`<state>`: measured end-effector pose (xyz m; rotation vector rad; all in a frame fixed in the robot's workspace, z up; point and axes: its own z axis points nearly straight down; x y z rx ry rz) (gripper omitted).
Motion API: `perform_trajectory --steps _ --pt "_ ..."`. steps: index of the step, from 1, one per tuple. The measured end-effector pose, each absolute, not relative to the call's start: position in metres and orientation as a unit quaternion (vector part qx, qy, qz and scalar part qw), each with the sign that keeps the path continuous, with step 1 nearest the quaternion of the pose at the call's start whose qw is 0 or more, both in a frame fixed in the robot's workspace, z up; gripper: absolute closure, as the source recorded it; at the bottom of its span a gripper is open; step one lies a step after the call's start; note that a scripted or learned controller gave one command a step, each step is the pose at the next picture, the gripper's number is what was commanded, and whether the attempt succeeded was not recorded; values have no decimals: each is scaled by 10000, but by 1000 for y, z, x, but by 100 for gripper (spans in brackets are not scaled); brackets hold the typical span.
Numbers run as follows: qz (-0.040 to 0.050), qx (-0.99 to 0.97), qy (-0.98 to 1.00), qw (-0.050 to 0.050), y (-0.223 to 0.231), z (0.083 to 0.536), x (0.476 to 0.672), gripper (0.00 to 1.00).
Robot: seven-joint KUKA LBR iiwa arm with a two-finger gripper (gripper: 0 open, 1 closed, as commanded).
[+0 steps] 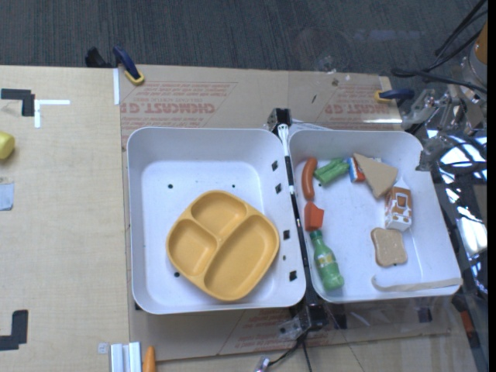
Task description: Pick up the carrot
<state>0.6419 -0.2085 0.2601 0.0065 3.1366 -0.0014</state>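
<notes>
At the far left of the frame a small yellow object (5, 146) sits on the bench, well apart from everything that matters here. Next comes the left bin (147, 231), which holds a yellow divided tray (223, 244) and nothing of the task's.

The right bin (434, 273) has the goods. Just inside its left wall, in the upper-left part of that bin, lies the carrot (309, 176), as I judge the slender orange piece to be. Its long axis runs nearly top-to-bottom in the frame, parallel to the wall and close beside it. A stubby orange-red piece (313, 216) lies just below it, and a green bottle (326, 261) lies below that, so the three form a line down the wall. A green piece (332, 170) lies just to the carrot's right, near or touching it; I cannot tell which.

Further right are a wedge of sandwich (377, 175), a small carton (398, 208) and a bread slice (388, 247).

At the right edge of the frame the gripper (459, 173) is a blurred metallic mass over the bin's right wall; I cannot tell whether it is spread or closed. The carrot lies to its left across the whole bin, so the coming move probably calls for a long leftward reach and a grasp across the carrot's narrow width, with little room on the wall side.
</notes>
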Motion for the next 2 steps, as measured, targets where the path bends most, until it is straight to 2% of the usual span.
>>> perform_trajectory --steps 1,2 --pt "5 -1623 9867 13 -136 182 572 0" --pt "2 -2185 9758 7 -91 112 531 0"
